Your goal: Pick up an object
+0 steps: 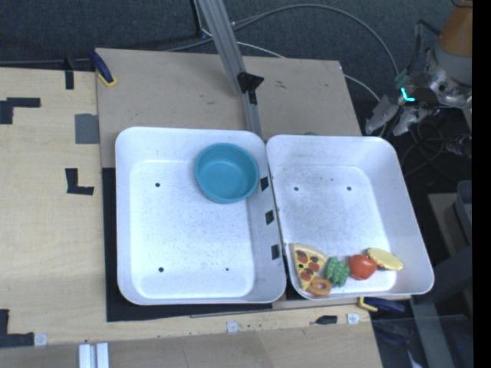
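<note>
A blue bowl [226, 172] sits at the back of the left bin [138, 205]. Along the near edge of the right bin [383, 175] lie a toy pizza slice [307, 264], a green leafy piece [336, 270], a red tomato [362, 267] and a yellow piece [385, 259], packed close together. My gripper [385, 129] hangs beyond the right bin's far right corner, outside its rim and well away from every object. It is open, with nothing between its fingers.
A grey metal pole [230, 44] slants down from the top to the seam between the bins. Cables [330, 21] trail across the dark floor behind the bench. Black clips [270, 217] stand along the seam.
</note>
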`<action>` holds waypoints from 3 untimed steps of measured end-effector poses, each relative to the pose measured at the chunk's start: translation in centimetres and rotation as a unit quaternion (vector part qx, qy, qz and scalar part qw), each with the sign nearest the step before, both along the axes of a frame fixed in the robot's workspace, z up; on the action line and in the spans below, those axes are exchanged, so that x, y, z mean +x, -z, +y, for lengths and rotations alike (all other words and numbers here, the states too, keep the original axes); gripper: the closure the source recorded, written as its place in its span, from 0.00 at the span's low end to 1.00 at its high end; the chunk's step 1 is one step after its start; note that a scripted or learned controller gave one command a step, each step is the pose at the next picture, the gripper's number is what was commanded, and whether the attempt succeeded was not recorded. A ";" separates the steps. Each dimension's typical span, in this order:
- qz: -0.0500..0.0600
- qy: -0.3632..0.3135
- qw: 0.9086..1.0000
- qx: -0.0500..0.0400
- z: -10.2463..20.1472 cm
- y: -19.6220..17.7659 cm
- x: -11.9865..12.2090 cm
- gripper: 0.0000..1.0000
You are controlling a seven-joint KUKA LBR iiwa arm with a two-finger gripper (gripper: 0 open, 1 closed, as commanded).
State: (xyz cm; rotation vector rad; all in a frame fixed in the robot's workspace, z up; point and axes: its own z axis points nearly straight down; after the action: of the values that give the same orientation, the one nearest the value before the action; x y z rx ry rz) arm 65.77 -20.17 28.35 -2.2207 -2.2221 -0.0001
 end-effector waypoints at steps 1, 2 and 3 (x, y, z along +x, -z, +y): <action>0.000 0.000 1.000 0.000 0.0 0.0 0.0 0.00; 0.003 0.000 1.000 0.001 0.2 6.4 -0.2 0.00; 0.003 0.000 1.000 0.000 -0.7 12.0 -0.5 0.00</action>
State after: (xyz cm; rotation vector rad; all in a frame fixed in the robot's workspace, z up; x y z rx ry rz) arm 65.23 -20.90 16.37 -2.2185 -2.2183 0.0048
